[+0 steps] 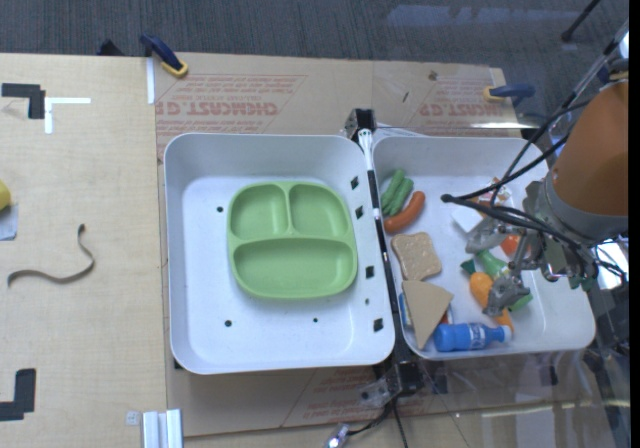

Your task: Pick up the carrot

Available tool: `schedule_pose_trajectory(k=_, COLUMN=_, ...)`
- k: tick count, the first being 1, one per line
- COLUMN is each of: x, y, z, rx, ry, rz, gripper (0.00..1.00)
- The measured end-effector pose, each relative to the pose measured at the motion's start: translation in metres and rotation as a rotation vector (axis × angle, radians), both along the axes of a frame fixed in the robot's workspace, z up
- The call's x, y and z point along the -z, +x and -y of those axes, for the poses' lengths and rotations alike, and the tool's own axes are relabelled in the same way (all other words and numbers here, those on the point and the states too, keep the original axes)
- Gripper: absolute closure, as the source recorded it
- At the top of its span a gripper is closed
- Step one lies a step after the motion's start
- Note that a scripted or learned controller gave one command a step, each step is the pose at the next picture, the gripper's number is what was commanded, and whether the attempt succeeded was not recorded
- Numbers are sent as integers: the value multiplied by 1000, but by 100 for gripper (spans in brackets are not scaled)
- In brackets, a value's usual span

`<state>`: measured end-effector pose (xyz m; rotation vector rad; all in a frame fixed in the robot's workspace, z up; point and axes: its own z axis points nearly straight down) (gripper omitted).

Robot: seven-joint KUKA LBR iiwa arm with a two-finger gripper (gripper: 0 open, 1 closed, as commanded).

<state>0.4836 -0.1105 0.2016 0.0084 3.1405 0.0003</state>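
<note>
The carrot (482,287) is a small orange piece with a green top, lying in the right bin (575,331) towards its right side. My gripper (506,278) is low in that bin, directly over and just right of the carrot, with its metal parts and cables covering part of it. More orange shows beside the gripper at its upper and lower ends; I cannot tell whether that belongs to the carrot.
The right bin also holds a green vegetable (395,188), a red sausage (405,212), a bread slice (417,256), a tan wedge (428,308) and a blue bottle (470,337). A green divided plate (293,240) lies in the left bin (190,266).
</note>
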Motion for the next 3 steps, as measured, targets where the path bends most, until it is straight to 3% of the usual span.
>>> schedule_pose_trajectory(k=1, x=95, y=13, z=2, rx=29, ry=-3, rz=21, gripper=0)
schedule_pose_trajectory(k=2, x=87, y=12, z=1, rx=26, ry=-3, rz=14, gripper=100)
schedule_pose_trajectory(k=3, x=87, y=11, z=1, rx=26, ry=-2, rz=13, gripper=0)
